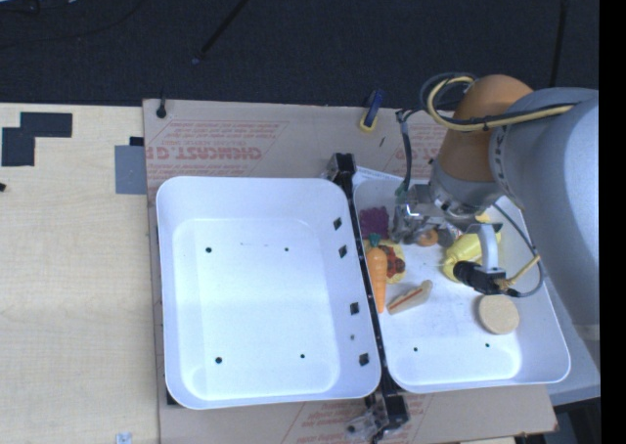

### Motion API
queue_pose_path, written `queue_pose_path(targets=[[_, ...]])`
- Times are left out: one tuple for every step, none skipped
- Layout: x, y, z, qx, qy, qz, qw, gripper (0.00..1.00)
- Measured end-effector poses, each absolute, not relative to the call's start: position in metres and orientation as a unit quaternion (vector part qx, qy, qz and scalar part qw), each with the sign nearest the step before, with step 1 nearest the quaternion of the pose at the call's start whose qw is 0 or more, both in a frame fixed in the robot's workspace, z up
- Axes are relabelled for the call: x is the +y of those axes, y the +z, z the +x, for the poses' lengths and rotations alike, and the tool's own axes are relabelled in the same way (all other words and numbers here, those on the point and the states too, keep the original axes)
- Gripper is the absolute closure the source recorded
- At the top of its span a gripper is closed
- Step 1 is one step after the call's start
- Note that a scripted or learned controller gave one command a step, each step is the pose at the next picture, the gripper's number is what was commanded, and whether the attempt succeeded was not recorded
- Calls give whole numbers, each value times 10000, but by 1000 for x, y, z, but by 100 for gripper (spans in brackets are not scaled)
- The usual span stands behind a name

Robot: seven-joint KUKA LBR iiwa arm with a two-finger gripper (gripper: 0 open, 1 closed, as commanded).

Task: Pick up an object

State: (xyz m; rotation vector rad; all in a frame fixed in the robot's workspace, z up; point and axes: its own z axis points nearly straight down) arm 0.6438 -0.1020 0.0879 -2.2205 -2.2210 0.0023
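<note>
A: Gripper [423,227] low over the far part of the right bin [528,374], among the toys. Are its jaws open or shut?

B: Can't tell; the wrist hides them, and nothing shows between them.

A: What is there to pick?

B: All of it lies in the right bin. One orange carrot [377,278] along the left wall, one dark purple piece [373,221] just far of it, one small red-brown piece [393,260] beside the carrot, one hot dog [410,296] nearer us, one yellow toy [463,252] to the right, one tan round disc [498,314] near the right side. Six things, as far as I can count. The left bin [186,237] is the other of the two.

A: How would they handle?

B: My guess is light plastic play food, stiff and a bit slick. The carrot and hot dog want a grip across their narrow width, at mid-length. The disc lies flat, so it looks hard to pinch.
</note>
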Motion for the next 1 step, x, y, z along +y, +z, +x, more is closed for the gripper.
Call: queue_pose_path(targets=[[-82, 88, 633, -7072, 12, -7070, 4, 100]])
